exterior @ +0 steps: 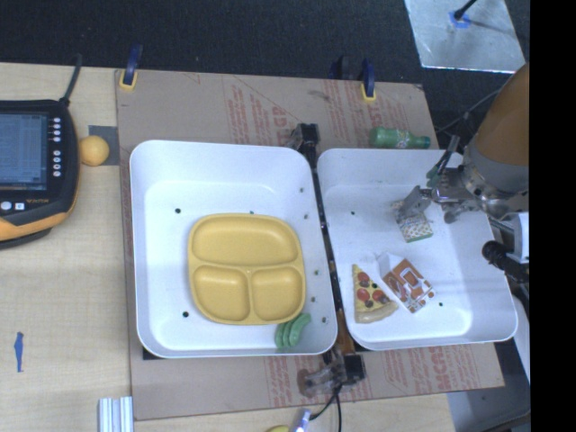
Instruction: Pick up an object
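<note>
Objects for picking sit in both white bins. Far left on the bench lies a teach pendant [31,174] with an orange rim, and just beside it a small yellow ball [94,150]. The left bin [153,241] holds a yellow divided tray [245,266] near its middle, with a green toy vegetable [292,331] touching the tray's lower right corner. In the right bin [450,322], a toy pizza slice [370,294] lies near the front left, and a small orange-and-white box [408,283] lies just beside it to the right. Behind this bin, a green bottle [399,138] rests on its side on the cardboard. The gripper [415,216] reaches in from the right, low over the bin's back half, its fingers closed on a small speckled block [417,230].
</note>
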